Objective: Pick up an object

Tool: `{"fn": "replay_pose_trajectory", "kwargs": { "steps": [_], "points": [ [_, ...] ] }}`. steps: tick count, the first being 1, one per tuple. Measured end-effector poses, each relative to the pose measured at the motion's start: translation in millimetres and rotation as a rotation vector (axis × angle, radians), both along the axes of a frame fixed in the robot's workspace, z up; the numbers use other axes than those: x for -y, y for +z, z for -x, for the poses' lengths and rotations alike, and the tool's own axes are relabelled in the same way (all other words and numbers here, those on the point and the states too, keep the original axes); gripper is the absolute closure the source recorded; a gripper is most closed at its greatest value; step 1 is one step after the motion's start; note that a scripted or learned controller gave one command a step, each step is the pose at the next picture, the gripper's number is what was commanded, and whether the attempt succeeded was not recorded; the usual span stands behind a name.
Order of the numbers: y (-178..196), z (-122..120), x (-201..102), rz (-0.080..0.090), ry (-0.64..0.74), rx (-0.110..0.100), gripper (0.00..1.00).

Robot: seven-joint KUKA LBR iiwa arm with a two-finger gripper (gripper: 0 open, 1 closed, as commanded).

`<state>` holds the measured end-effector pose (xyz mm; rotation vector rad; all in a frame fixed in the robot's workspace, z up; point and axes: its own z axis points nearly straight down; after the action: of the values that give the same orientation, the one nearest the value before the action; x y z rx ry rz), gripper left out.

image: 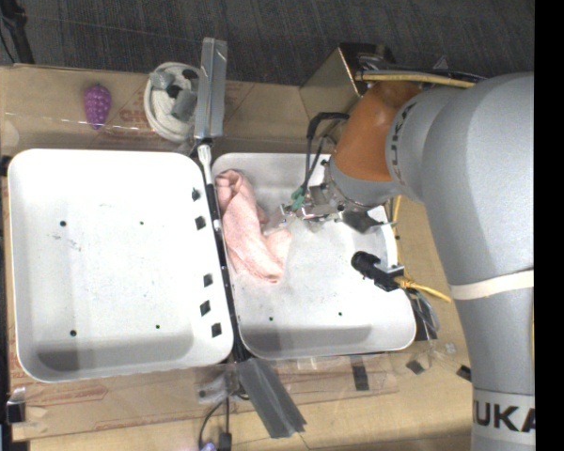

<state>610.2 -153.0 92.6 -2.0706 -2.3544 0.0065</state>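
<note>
The grey arm (470,205) reaches in from the right over the right bin (357,332), its orange band above the wrist. Beside it on the left sits the left bin (103,346). A pink cloth (247,233) lies crumpled along the right bin's left wall, running from far to near. The gripper (305,205) hangs just right of the cloth's far part; whether it touches the cloth, or how its tips are set, I cannot tell. A small purple object (97,104) rests on the bench beyond the left bin.
</note>
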Motion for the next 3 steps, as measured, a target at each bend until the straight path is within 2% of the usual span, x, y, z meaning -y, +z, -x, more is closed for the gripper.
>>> {"fn": "replay_pose_trajectory", "kwargs": {
  "steps": [1,2,3],
  "points": [
    [86,-10,-30,-0.001,0.280,0.004,0.00],
    [126,-12,21,-0.002,0.462,0.003,0.00],
    [-2,-19,5,-0.003,0.577,0.004,0.00]
  ]
}}
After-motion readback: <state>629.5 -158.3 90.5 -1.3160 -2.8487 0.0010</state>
